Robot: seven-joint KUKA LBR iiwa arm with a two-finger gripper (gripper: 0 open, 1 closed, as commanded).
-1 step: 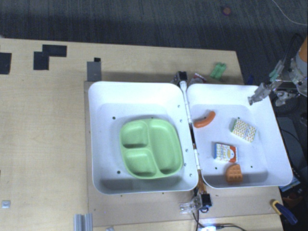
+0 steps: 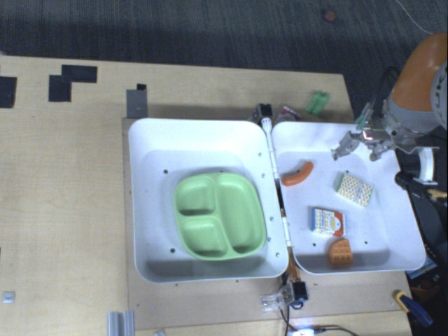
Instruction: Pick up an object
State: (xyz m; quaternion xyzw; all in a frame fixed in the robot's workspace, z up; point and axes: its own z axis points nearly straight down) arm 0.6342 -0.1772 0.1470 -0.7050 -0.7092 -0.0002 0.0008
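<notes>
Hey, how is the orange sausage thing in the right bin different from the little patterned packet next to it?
The sausage is a plain orange-red, while the packet is pale with a fine green and yellow pattern. The sausage is long, thin and curved; the packet is flat and squarish. The sausage lies by the right bin's left wall, the packet nearer its middle. Both lie loose, apart from the gripper.

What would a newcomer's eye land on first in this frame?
Most likely the green divided plate, sitting alone in the left bin. Next, the scatter of small items in the right bin: an orange sausage near the divider, a patterned packet, a small carton and a brown piece near the front wall. The claw hangs over that bin's far right corner, touching none of them.
</notes>
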